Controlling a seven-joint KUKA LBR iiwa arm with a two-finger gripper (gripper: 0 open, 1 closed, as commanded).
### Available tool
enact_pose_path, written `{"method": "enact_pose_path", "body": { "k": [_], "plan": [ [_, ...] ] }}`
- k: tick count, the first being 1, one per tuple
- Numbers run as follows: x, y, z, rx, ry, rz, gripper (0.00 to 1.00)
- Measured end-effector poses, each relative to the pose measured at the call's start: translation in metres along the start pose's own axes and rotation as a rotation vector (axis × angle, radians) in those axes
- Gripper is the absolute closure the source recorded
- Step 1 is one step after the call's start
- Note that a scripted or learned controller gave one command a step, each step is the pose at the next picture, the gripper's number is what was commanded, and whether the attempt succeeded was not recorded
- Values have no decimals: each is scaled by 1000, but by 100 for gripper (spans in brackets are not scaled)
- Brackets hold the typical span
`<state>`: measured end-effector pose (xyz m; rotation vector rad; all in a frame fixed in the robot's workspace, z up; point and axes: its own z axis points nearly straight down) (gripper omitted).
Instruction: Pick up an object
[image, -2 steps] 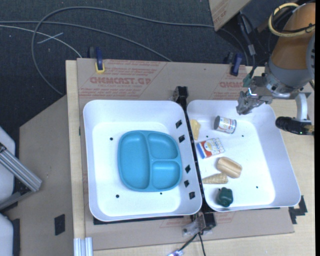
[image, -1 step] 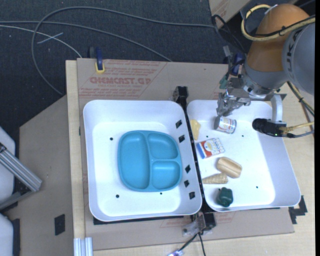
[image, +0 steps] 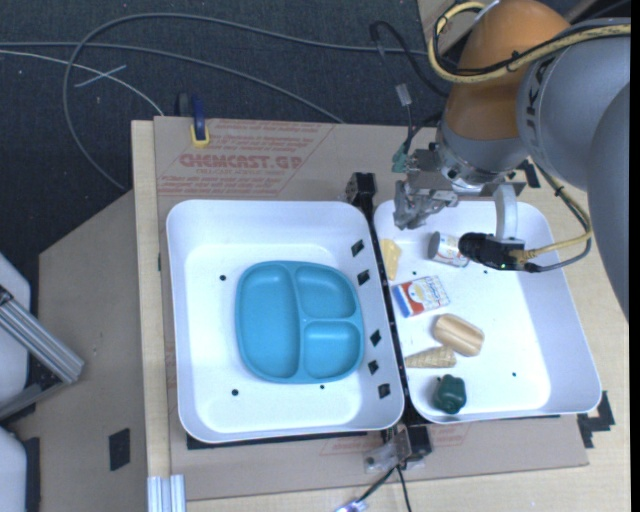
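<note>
Nearest me, a dark green pepper (image: 449, 394) sits at the right bin's (image: 560, 330) near edge with bread roll (image: 459, 334), cone (image: 430, 358) and carton (image: 419, 295) beyond as pickable targets, while the gripper (image: 413, 212) hovers at the far-left corner, its grip impossible to judge.

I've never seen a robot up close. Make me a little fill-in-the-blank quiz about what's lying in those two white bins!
1. The divided plate in the left bin is coloured ____.
2. That plate has ____ compartments.
3. The dark green pepper-like toy lies in the ____ bin.
4. The gripper hovers over the right bin's ____ end, the end farthest from the green toy.

Missing words: blue; three; right; far
</note>
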<state>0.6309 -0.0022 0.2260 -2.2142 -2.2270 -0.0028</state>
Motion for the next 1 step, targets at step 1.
{"method": "enact_pose_path", "body": {
  "k": [1],
  "plan": [
    [57,4,10,1,-1,0,100]
  ]
}}
